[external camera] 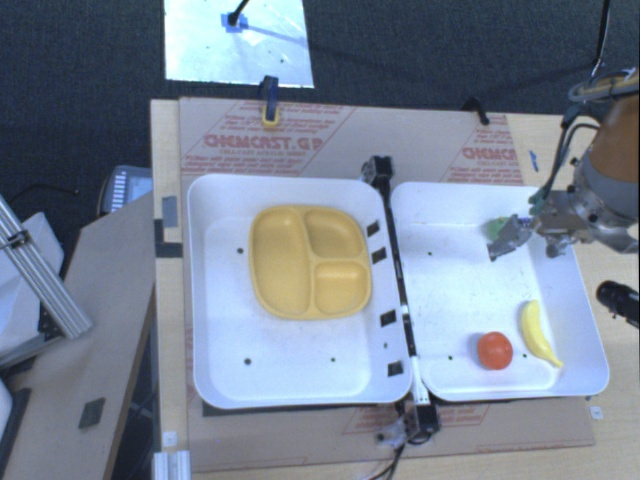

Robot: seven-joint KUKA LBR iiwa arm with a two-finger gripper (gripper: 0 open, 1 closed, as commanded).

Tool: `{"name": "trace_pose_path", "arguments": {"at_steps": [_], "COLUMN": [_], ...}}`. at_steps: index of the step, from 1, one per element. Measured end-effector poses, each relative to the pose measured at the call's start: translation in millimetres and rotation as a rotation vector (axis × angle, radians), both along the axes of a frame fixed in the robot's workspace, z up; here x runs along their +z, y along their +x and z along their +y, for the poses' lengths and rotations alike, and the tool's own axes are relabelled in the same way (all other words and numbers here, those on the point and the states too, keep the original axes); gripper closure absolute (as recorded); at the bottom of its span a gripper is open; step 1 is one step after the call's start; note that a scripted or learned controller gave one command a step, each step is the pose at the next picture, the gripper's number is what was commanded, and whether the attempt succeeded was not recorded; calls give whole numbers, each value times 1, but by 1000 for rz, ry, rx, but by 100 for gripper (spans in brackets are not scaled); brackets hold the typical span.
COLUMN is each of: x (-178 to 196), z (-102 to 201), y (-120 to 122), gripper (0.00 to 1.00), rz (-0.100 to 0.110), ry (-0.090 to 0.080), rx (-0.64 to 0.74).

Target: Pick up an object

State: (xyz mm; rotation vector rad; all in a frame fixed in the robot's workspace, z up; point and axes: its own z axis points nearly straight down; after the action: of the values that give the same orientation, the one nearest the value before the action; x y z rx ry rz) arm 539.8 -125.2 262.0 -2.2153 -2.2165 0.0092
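- On the bench, seen from the fixed overhead camera, two shallow white bins sit side by side on brown cardboard; the left bin [215,298] holds a yellow divided plate [308,262] lying flat near its middle.
- The right bin [450,298] holds three loose things: a green object [497,227] in its upper part, a red tomato-like ball [494,350] near the front wall, and a yellow banana [539,333] just right of the ball.
- The grey arm [612,183] with its orange band enters from the right edge, and its gripper [524,232] is over the upper right part of the right bin.
- The gripper's dark fingers point toward the view's left and down, with the green object at or just past their tips; the object is small and partly covered, so its shape cannot be made out.
- Whether the jaws are parted or closed cannot be told at this size, nor whether the green object sits between them or merely beside them.
- The relation that matters most: the green object lies directly at the gripper's left-hand tip, touching or nearly so, making it the likeliest target.
- The banana and ball lie well apart from the gripper, toward the front wall; the banana's long axis runs from back to front, curving slightly right.
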Motion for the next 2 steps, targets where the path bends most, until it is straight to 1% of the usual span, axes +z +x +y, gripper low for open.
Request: {"name": "trace_pose_path", "arguments": {"at_steps": [1,2], "x": [6,-36], "z": [0,-2], "y": [2,1], "gripper": [0,0], "rz": [-11,-8], "ry": [-2,-1], "rx": [3,0]}}
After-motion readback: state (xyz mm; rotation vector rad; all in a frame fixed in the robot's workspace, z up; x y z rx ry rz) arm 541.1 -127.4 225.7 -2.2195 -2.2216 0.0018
